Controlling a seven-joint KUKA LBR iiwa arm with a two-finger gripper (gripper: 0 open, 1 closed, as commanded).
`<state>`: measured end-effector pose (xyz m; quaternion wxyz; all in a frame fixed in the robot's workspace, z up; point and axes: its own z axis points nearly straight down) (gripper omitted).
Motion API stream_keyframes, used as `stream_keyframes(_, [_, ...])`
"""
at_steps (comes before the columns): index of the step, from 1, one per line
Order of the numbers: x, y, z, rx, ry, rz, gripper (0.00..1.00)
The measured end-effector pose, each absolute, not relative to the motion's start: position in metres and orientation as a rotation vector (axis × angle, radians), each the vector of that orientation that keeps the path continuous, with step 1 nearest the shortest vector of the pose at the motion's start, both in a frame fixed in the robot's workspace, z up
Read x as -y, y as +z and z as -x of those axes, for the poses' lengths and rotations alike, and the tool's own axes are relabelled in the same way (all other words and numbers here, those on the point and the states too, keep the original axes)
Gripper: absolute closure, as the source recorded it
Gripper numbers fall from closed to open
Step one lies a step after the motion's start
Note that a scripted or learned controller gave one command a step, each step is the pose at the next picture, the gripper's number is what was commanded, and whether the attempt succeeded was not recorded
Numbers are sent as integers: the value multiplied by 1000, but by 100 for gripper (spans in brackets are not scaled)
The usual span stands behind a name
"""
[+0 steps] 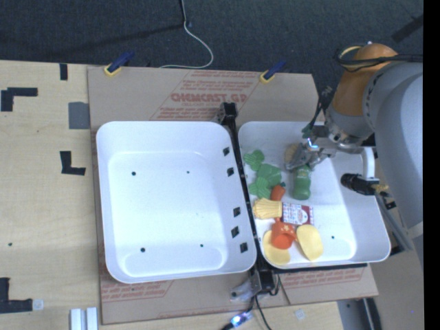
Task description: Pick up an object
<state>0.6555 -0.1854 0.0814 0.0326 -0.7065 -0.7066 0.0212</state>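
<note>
Yellow toy (309, 242), green cylinder (302, 183) — under gripper (302, 157)

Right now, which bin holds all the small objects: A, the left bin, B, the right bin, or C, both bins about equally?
B: the pile of items, such as the green pieces, the orange-red piece and the yellow piece, lies in the right bin, where the end effector also hangs.
</note>
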Motion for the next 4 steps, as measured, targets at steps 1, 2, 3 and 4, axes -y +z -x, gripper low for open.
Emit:
stream_keyframes(1, [172,86,-655,2180,67,2194,100])
stream_keyframes(2, [162,93,-656,2184,63,2202,100])
stream_keyframes(3, [168,87,-654,2213,5,2213,100])
stream_keyframes(4, [180,87,-653,2216,4,2212,100])
